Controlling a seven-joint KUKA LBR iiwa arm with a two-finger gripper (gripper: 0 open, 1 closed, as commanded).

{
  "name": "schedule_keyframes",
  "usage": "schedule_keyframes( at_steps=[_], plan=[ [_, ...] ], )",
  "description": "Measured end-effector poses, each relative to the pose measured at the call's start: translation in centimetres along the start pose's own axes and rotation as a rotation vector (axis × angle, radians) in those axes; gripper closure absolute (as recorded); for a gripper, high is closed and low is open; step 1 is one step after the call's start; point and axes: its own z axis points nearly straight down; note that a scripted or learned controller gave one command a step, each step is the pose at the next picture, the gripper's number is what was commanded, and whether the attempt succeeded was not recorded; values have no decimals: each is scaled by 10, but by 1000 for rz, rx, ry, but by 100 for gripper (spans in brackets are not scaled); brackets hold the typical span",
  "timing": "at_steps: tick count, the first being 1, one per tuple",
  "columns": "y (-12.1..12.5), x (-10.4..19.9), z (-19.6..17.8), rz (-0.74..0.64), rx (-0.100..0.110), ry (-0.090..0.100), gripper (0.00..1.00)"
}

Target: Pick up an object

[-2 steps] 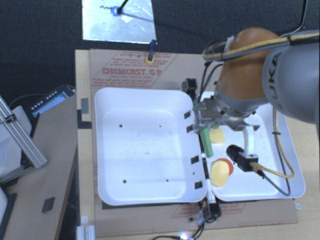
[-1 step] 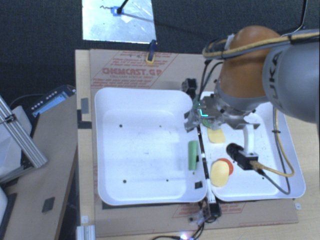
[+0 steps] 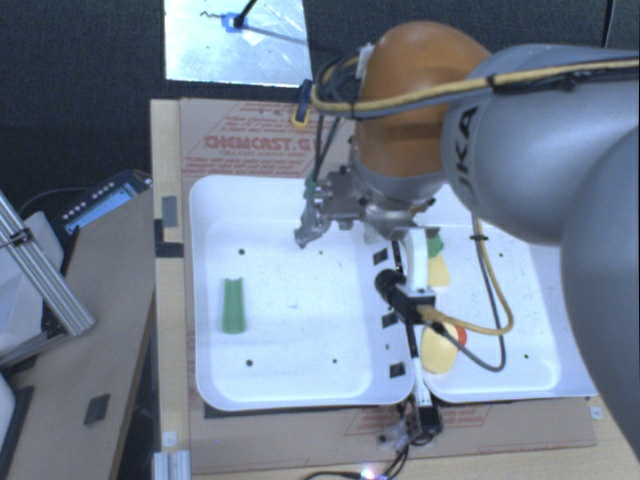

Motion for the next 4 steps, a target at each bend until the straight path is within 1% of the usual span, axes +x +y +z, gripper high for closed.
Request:
schedule_keyframes(
  at_steps=[1,4],
  plan=[
    [0,-5,-10,7,2,0,100],
    [2,-6,-41,0,-2,2,100]
  ],
)
